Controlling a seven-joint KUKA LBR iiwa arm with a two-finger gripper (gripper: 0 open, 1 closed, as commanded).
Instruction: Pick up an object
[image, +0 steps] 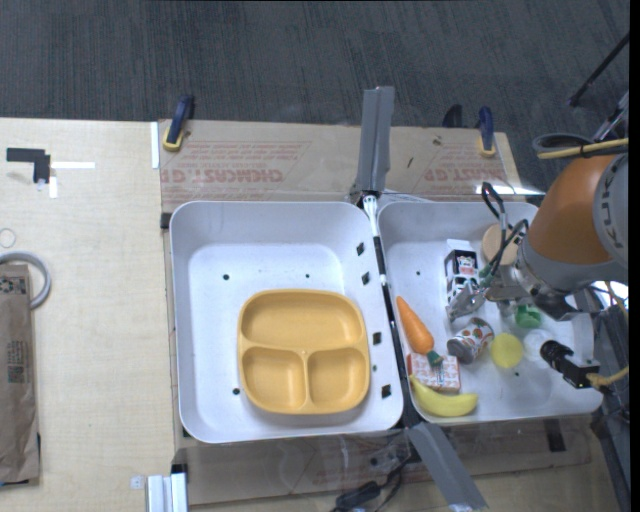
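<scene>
Right bin (400, 240): carrot (414, 324), banana (443, 401), small packet (436, 371), tin can (469, 340), yellow ball (507, 350) and green piece (527, 318) lie crowded together. The claw (468, 297) hangs just above the can, beside a small box (461, 264); its spread cannot be told. Left bin (190, 300): one yellow divided plate (303, 351). Worktop (80, 300) alongside.
</scene>
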